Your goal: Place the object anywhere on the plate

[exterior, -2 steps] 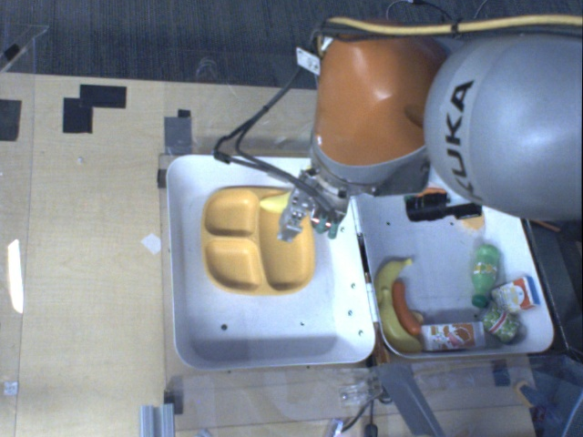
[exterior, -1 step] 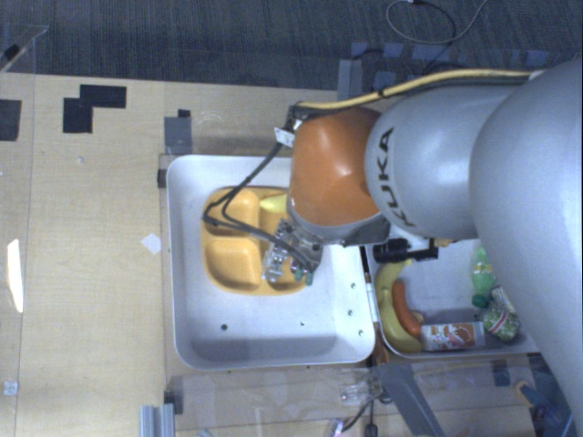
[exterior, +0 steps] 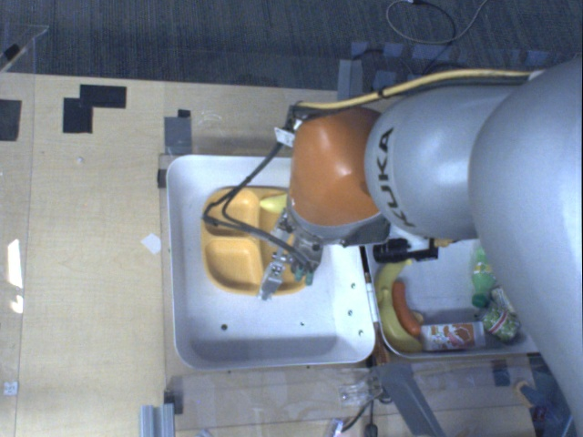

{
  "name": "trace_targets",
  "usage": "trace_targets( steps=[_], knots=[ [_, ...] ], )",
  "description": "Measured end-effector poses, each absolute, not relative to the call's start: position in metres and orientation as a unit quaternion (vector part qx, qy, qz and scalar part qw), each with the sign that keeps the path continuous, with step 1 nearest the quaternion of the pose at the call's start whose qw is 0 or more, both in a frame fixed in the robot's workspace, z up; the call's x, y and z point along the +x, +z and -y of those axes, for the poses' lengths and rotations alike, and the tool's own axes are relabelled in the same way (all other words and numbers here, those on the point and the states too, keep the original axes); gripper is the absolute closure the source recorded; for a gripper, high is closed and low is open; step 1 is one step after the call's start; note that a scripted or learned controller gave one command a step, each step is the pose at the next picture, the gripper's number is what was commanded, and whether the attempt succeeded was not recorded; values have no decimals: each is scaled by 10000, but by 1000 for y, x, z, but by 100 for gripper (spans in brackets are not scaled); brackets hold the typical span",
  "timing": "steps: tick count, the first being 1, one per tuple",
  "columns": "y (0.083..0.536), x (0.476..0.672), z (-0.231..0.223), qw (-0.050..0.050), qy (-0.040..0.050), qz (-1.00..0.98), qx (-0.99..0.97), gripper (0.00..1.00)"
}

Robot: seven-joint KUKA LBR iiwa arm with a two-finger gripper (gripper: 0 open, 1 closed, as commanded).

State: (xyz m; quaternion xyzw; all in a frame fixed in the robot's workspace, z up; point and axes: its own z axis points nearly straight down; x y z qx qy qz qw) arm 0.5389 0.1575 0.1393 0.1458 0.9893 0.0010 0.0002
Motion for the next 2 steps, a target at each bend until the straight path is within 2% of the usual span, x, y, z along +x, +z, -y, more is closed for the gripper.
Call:
trace_targets(
  steps=[1, 2],
  knots=[
    [182, 565, -96, 15, 8, -9703, 2418, 0],
    [182, 565, -97, 13, 9, -9703, 2420, 0]
  ],
)
